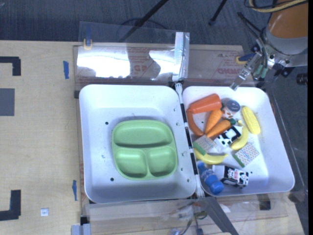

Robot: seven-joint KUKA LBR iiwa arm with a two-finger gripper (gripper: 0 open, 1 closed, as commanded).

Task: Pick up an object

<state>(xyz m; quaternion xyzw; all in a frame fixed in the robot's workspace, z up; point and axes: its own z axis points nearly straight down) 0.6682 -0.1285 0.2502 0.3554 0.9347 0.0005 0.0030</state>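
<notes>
Item: heap of small plastic toys, among them an orange carrot (pixel 216 123), yellow corn cob (pixel 251 119) and yellow banana (pixel 211 157), lying in the right shallow white bin (pixel 279 155), below and left of the hand (pixel 244 75). Hand: raised over that bin's far edge; grip state cannot be told. Farther left, a green sectioned plastic tray (pixel 144 148) in the left white bin (pixel 93 131).

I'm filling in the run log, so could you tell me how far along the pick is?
Nothing looks done yet. The gripper hangs above the back rim of the right bin, away from the toys. The carrot, corn cob and banana all lie in the pile. The green tray sits in the left bin. Descent, grasp and lift are all left.
</notes>
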